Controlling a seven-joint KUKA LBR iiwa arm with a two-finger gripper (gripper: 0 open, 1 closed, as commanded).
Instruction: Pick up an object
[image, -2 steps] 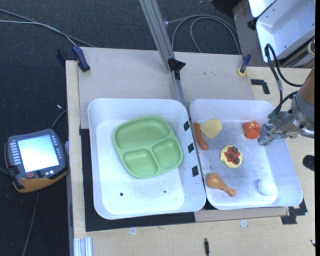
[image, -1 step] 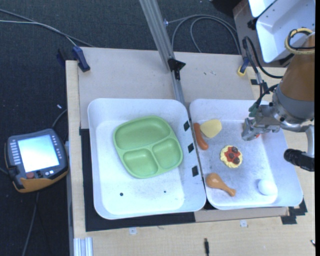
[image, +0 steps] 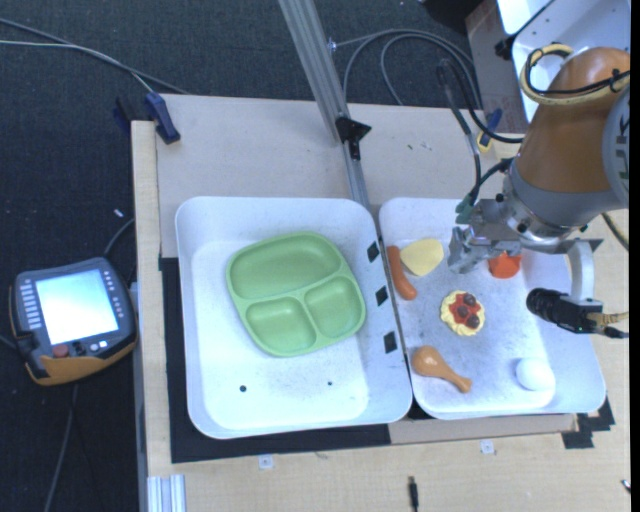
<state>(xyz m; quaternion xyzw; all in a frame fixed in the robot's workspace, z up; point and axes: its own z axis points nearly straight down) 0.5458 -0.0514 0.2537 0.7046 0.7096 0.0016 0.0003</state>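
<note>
The gripper (image: 470, 250) hung low in the right bin (image: 580, 395); whether it was open or closed could not be told. The yellow piece (image: 423, 256) and orange-red piece (image: 505, 265) flanked it closely, so a descent risked nudging both and catching neither

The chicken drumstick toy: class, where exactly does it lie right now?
The drumstick lies in the right bin, near its front-left corner, just below the small fruit tart and left of the white egg.

You see a pale green tray (image: 295, 293) in a white bin (image: 200, 330), an orange sausage (image: 402, 273), a yellow wedge (image: 423, 256), a white egg (image: 534, 374), and a tan drumstick (image: 440, 366).
</note>
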